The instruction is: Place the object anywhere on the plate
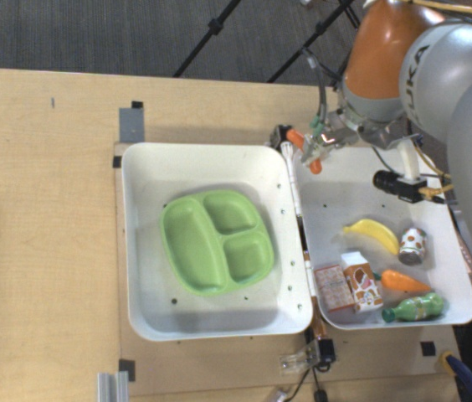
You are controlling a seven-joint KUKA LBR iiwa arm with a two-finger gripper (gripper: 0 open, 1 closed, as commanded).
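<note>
In the right bin (462,249), the banana (373,234) lies loose; judged light, rigid, smooth; grip across its middle; gripper (318,145) jaw state cannot be told; plate (217,241) awaits.

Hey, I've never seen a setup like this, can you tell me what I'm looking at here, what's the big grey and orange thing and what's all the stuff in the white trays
One camera looks down on a wooden bench from above. The big grey and orange thing is a robot arm reaching in from the right; its hand hangs over the far edge of the right bin. I cannot tell whether it holds anything. The left bin holds a green divided plate. The right bin holds toy groceries: a banana, a carrot, a green bottle, a small carton and a small can.
</note>
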